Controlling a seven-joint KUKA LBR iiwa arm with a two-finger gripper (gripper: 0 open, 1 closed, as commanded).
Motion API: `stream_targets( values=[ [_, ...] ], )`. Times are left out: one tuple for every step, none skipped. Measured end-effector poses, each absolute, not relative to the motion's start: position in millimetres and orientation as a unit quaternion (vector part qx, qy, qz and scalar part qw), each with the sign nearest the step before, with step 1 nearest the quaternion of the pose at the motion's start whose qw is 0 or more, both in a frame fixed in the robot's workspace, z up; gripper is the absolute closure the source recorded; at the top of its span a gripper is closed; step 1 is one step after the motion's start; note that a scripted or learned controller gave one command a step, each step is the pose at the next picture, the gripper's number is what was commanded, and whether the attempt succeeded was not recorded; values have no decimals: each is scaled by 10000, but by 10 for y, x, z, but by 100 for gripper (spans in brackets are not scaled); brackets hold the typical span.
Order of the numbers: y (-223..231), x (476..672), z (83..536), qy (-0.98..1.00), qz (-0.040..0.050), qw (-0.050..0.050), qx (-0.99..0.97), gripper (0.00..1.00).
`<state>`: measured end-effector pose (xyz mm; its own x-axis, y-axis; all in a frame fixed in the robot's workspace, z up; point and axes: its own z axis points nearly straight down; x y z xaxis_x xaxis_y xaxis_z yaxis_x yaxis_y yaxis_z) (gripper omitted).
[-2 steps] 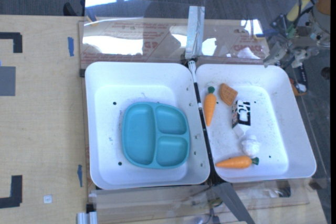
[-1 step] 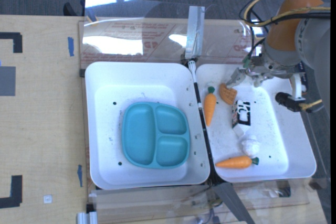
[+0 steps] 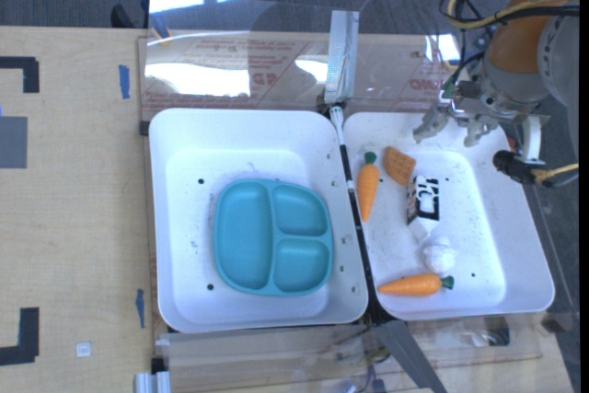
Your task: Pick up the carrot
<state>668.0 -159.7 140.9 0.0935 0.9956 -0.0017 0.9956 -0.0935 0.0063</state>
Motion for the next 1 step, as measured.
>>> stream_targets(
  values=[
    [-979,6675,1362,8192,5,-5,5735,0]
  ],
)
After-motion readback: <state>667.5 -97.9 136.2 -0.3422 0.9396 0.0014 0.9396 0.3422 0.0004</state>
